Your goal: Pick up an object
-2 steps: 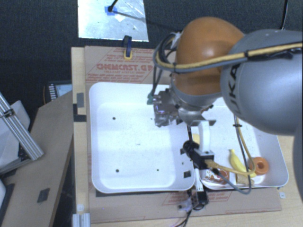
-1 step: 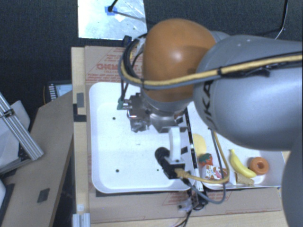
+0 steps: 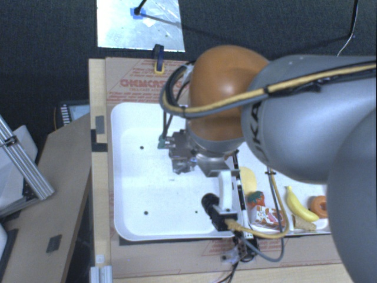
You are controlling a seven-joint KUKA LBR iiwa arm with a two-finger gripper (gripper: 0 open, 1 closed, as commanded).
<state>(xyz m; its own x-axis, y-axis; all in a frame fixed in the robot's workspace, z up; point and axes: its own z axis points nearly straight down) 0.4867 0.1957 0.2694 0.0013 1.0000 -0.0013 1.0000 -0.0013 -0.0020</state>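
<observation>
Worktop edge point(image 3: 177, 258): I see bare brown board along the near side, with loose cables hanging off it.
Right bin point(image 3: 321, 227): I see only a near strip of it under the arm.
Objects in the right bin: a banana point(image 3: 297, 205) sits near the front, an orange ring-shaped piece point(image 3: 318, 206) just beside it on the right, and a red-and-white packet point(image 3: 266, 216) to its left. A pale yellow item point(image 3: 248, 180) lies a little farther back.
Left bin point(image 3: 135, 187): I see a white floor with a few small dark dots.
End effector point(image 3: 181, 158): it hangs over the middle of the left bin; I cannot tell how it is set, and I see nothing held.
Arm point(image 3: 306, 122): the grey body and orange band cover most of the right side.
Far side: a shiny sheet point(image 3: 140, 16) lies on dark cloth.
</observation>
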